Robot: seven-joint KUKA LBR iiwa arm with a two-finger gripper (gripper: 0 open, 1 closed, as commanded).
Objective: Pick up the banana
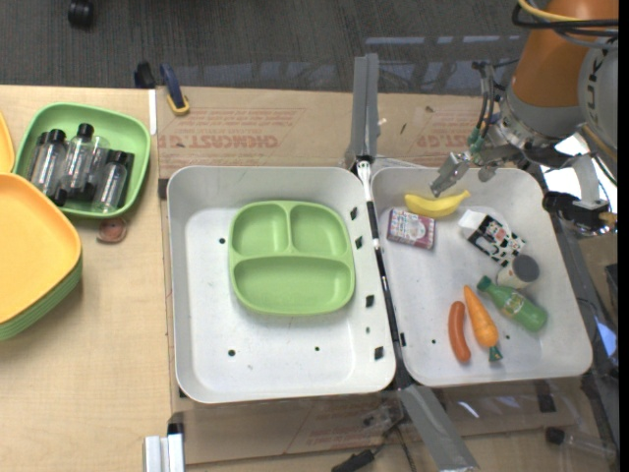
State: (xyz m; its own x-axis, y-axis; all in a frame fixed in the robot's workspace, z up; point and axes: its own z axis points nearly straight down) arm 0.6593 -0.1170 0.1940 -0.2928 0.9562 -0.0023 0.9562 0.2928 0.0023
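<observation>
A yellow banana [436,203] lies near the back edge of the right bin [550,362], curved with its ends turned up. My gripper [464,170] hangs just above and behind the banana's right end, at the back of that bin. Its fingers [448,175] stand apart with nothing between them. The orange band of the arm shows at the upper right.
The right bin also holds a small pink packet [410,228], a black-and-white box [492,236], a grey disc [526,267], a green bottle [515,303], a carrot [481,319] and a red sausage [458,331]. A green divided plate [291,258] sits in the left bin [197,342].
</observation>
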